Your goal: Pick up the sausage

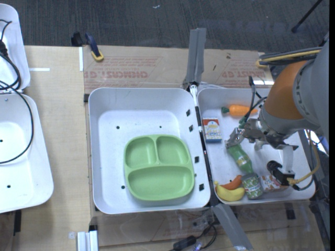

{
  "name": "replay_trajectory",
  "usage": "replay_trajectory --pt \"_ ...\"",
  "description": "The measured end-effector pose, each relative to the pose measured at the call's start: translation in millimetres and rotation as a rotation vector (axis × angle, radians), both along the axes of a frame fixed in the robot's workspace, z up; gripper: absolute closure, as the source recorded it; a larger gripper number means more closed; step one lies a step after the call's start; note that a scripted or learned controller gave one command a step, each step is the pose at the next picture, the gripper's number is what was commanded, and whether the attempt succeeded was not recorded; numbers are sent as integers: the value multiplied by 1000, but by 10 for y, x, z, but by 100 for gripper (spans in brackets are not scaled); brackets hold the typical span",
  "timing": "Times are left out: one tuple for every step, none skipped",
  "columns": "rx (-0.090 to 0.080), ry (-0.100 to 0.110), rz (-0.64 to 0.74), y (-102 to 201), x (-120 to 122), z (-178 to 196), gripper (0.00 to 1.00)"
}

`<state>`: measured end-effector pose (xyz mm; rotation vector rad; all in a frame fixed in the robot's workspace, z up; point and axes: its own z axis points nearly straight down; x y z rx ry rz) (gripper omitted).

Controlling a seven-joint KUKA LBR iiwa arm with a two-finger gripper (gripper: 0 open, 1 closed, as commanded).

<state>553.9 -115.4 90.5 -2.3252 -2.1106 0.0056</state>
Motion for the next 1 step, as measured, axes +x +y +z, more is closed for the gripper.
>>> replay_trajectory --pt "2 0 33 188 -776 2 0"
